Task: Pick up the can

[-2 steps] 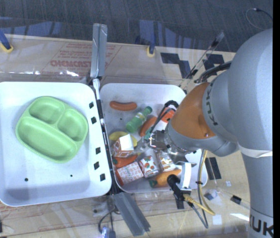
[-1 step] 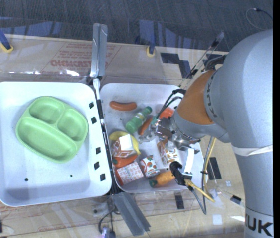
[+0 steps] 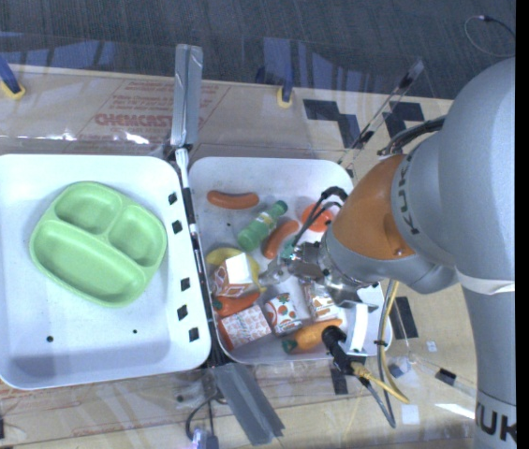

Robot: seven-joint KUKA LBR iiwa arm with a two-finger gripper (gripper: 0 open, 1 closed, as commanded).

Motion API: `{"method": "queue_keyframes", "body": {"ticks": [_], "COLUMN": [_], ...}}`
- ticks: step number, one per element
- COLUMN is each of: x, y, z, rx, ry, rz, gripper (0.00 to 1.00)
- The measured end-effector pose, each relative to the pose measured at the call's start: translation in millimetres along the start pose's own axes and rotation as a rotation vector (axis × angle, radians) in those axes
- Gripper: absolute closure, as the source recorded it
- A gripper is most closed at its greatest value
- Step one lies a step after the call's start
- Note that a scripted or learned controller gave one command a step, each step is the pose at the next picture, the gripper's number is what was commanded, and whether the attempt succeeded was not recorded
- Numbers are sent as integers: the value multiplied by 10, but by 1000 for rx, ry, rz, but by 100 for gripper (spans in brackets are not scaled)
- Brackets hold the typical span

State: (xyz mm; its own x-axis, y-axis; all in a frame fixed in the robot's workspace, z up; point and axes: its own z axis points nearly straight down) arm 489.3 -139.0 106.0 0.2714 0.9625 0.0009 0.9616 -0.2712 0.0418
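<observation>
Over the right bin [image 3: 245,164], my gripper [image 3: 303,262] hangs low among the clutter. My own orange-banded wrist [image 3: 376,223] covers it, so I cannot tell whether it is clenched or released. The can [image 3: 285,313] is probably the red-and-white labelled piece near the bin's front, lying wedged between small cartons beside a carrot [image 3: 315,337]. I judge it light, rigid and slick-walled, best taken across its round body. Its ends are hard to make out.

A light green divided plastic plate [image 3: 99,241] lies in the left white bin [image 3: 21,344]. A brown sausage [image 3: 233,198] and a green bottle [image 3: 261,223] lie in the right white bin [image 3: 273,168].
</observation>
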Motion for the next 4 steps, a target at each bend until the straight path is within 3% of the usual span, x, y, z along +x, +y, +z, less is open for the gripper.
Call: {"method": "queue_keyframes", "body": {"ticks": [1, 2, 3, 4], "x": [104, -9, -1, 354], "y": [364, -141, -140, -239], "z": [-110, 146, 64, -156], "rx": [39, 47, 52, 48], "ry": [-3, 0, 2, -3], "rz": [217, 64, 59, 74], "gripper": [0, 0, 100, 100]}}
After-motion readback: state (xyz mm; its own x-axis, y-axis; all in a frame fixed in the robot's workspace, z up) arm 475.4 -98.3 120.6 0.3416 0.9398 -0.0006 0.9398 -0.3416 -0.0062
